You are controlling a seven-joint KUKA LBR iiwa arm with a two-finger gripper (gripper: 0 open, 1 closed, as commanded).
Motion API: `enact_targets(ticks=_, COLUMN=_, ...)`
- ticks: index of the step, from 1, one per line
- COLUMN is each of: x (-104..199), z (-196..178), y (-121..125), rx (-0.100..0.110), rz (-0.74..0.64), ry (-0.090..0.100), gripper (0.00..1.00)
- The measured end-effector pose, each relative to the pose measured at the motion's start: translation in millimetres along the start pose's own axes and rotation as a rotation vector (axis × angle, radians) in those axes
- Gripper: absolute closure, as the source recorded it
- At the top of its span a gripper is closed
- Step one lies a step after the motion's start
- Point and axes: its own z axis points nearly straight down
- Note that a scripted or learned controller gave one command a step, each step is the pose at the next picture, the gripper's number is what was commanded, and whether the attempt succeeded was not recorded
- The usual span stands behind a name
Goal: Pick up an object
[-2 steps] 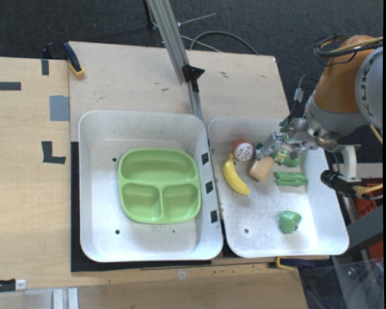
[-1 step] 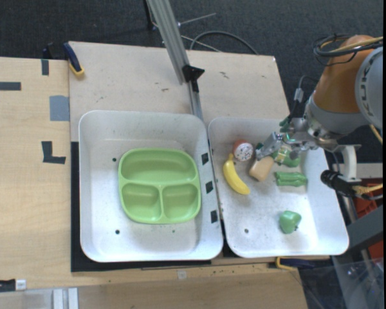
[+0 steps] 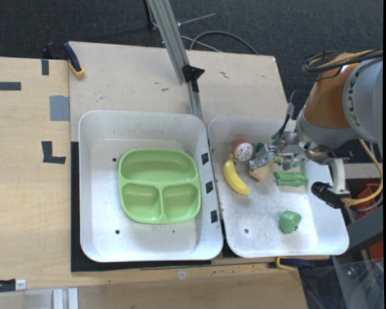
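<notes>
Left bin [image 3: 90, 172]: green divided plate [image 3: 159, 185] lying flat near centre, well apart from the arm. Right bin [image 3: 244, 243]: yellow banana [image 3: 235, 177] near the left wall, long axis running from upper left to lower right, stem end up toward a small round white and red ball [image 3: 243, 150]. Just right of the banana, a tan wedge-shaped piece [image 3: 260, 172], pointed end toward lower left. Gripper [image 3: 276, 154] low in the bin, directly beside the tan piece; opening width cannot be told, and no object seen held. Further right, a flat green block [image 3: 290, 179], long axis left to right; below it, a green rounded object [image 3: 289, 221].

Risks, as judged: crowded cluster near the gripper, so likely contact with the ball or banana on closing; tapered wedge liable to squeeze out sideways; ball likely to roll if nudged.
</notes>
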Motion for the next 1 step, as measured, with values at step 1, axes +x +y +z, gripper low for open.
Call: enact_targets(ticks=1, x=1.0, z=54.4, y=-1.4, rx=0.001, rz=0.000, ry=0.001, gripper=0.00)
